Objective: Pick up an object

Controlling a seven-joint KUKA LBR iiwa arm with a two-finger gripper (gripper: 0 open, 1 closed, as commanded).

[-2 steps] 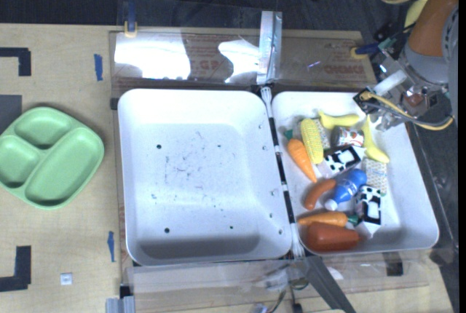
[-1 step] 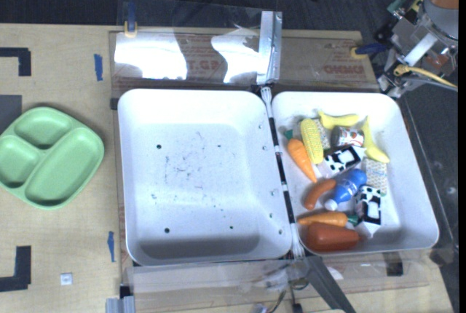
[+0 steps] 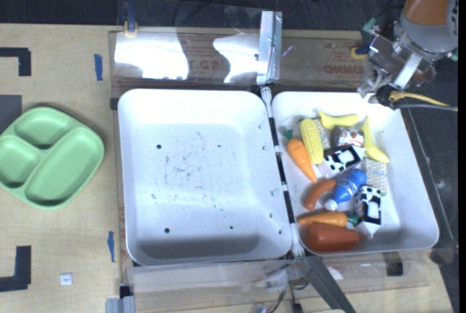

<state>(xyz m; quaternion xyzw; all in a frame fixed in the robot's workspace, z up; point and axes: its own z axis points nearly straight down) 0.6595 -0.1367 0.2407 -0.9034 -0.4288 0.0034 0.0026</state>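
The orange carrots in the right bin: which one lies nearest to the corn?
The upper carrot, with green top, lies right beside the corn; the other carrot lies lower, above the red sausage.

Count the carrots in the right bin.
2. One carrot lies at the bin's left side beside the corn cob; the other carrot lies near the front, just above the red sausage. More may be hidden under the pile.

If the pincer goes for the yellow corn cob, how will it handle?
The yellow plastic corn cob looks rounded and elongated, so it will probably roll or slip if pinched off-centre. It looks like a light, stiff toy. It lies against the orange plastic carrot, so a push would likely shift both.
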